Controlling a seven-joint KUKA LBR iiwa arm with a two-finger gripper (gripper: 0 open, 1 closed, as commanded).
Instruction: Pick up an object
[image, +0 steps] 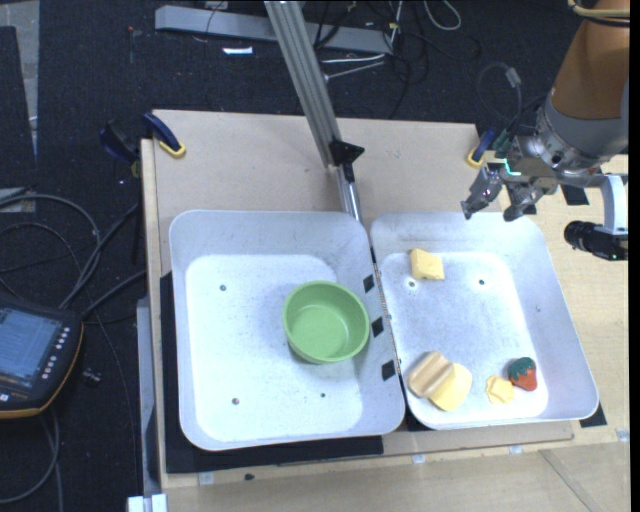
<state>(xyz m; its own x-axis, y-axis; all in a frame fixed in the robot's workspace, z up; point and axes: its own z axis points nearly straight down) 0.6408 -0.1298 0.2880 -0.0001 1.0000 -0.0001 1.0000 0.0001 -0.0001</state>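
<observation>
Jaws: we see the gripper (497, 203) spread, holding nothing, at the right bin's (560, 330) twelve o'clock rim.
Bowl: green bowl (325, 321) sits mid left bin (215, 300).

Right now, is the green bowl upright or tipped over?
Upright: the green bowl in the left bin shows its round open mouth facing up.

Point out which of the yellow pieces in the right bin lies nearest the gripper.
The lone yellow piece near the right bin's far edge is nearest the gripper. The other yellow pieces lie at the bin's near edge, beside the strawberry.
</observation>
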